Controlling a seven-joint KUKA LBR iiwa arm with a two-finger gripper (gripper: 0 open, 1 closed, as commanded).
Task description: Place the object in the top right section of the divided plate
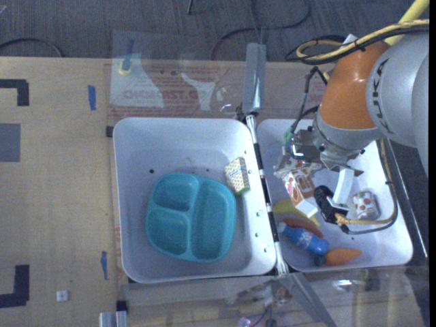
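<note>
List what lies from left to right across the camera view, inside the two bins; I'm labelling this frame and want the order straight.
Teal divided plate → small patterned packet beside the plate's upper right → blue bottle in the right bin → orange carrot → small can.

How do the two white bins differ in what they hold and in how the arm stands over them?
The left bin holds a teal divided plate and a small patterned box beside it; the right bin holds a jumble of small items, a blue bottle among them. The arm hangs over the right bin, not the left. Both are shallow and white.
</note>
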